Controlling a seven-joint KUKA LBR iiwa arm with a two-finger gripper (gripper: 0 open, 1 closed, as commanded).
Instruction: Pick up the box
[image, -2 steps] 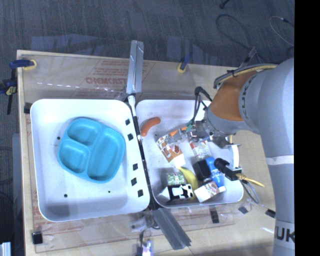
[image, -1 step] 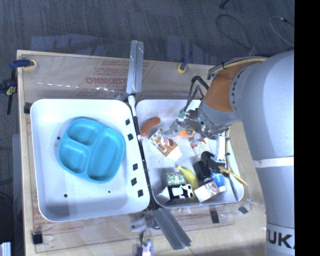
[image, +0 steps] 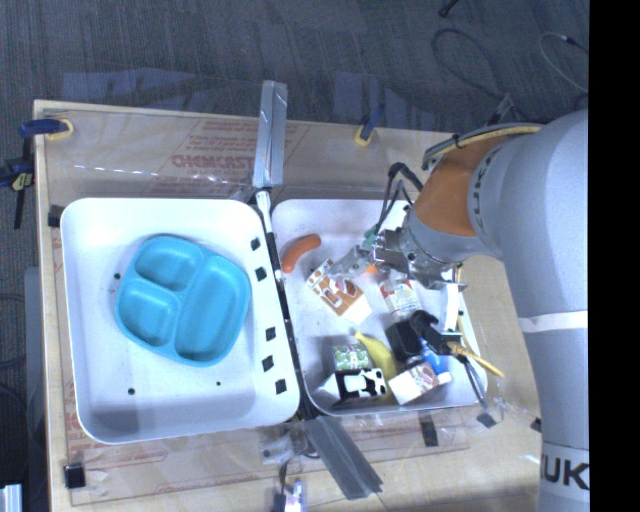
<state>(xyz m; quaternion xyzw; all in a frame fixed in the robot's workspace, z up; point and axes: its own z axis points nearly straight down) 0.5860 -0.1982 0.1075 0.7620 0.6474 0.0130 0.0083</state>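
A small orange-and-white box lies in the right bin, left of its middle. My gripper hangs over the upper middle of that bin, just up and to the right of the box. The box shows apart from the gripper and rests on the bin floor. A black-and-white patterned box and a white box with red and blue print lie along the bin's near wall.
An orange sausage lies near the right bin's upper left. A small bottle, a banana and a green packet crowd the bin's lower half. The left bin holds a blue divided plate.
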